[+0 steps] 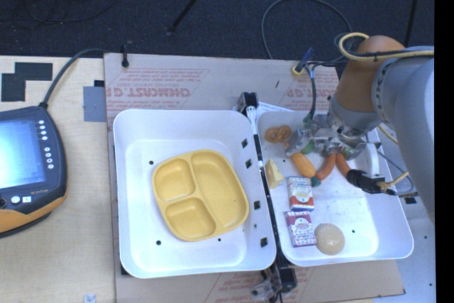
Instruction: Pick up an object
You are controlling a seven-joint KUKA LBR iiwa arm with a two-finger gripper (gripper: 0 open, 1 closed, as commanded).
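My gripper (320,142) hangs low over the far part of the right bin (394,238). Just below it lie an orange carrot (303,164), a second orange-red carrot-like piece (326,167) and a red piece (342,162), all close together. An orange pretzel-like item (278,133) sits to the gripper's left. Nothing is visibly held. The wrist hides part of what lies under it.
Also in the right bin are a pale cheese wedge (273,172), two small red-and-white cartons (300,194) (301,228) and a beige round bun (330,238). The left bin (135,145) holds a yellow divided plate (200,194). A teach pendant (25,167) lies far left.
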